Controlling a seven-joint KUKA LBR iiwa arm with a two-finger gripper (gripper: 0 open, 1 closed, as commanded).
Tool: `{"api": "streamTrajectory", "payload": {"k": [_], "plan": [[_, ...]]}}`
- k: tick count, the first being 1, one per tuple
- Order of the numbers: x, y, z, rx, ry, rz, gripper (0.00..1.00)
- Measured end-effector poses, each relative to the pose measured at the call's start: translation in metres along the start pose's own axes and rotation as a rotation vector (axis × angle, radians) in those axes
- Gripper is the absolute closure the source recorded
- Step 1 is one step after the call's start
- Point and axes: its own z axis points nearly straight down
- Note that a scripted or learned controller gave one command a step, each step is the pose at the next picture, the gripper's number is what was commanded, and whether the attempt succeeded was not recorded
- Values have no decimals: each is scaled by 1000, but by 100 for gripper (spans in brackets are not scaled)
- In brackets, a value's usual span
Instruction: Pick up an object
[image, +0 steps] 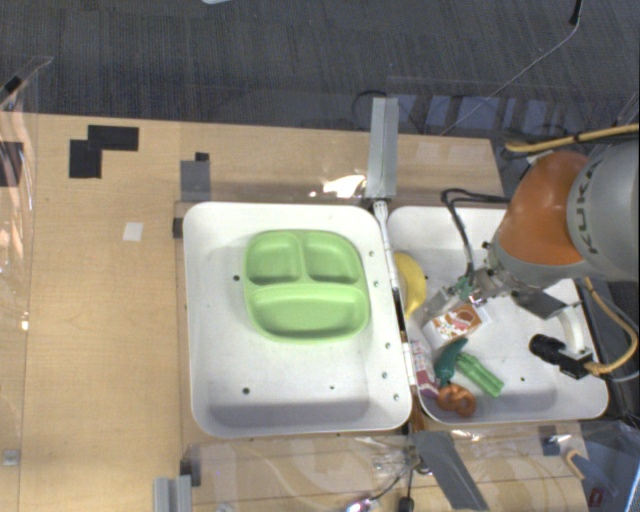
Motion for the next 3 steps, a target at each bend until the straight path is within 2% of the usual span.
{"api": "streamTrajectory", "payload": {"k": [1,2,3], "plan": [[1,3,-12,-5,3,-1,100],[59,62,-93,14,8,4,100],[33,48,-93,16,6,205,100]]}}
